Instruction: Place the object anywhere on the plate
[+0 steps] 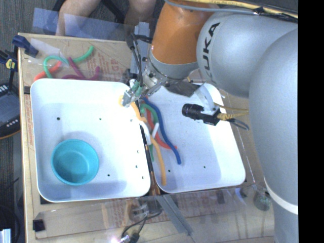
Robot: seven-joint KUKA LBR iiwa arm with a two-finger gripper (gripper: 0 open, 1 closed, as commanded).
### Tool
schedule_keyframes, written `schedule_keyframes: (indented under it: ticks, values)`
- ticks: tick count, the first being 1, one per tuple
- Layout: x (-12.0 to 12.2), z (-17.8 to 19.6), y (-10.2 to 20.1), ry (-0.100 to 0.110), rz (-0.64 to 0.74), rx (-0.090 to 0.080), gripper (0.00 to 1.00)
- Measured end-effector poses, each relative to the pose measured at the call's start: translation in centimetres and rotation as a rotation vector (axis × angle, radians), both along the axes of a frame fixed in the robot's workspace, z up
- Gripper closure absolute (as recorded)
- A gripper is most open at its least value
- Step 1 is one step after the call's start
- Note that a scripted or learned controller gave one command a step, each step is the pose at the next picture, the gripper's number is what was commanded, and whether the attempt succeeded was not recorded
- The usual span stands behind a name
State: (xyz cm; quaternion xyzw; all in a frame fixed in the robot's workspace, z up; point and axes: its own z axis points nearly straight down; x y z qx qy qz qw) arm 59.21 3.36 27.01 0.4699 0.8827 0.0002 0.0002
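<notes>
Nearest the camera, the teal plate [75,161] sits alone in the left bin [45,105], with the bench [76,214] edge below it. Beyond it, a tangle of blue, orange, green and white strips [158,131] lies along the left wall of the right bin [223,156]. The gripper [132,94] hangs over the tangle's far end, blurred and crowded by the arm [228,39]; whether it is apart or together cannot be told.

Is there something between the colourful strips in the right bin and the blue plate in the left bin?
Between the bundle of colourful flexible strips and the round turquoise plate stand only the two adjoining rims of the white bins. The left bin's white floor looks bare on the way.
</notes>
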Motion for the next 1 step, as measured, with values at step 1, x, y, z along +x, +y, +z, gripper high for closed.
schedule_keyframes:
  ticks: [1]
  values:
    - [-4.19, -3.91, 5.24, 0.004, 0.091, -0.001, 1.00]
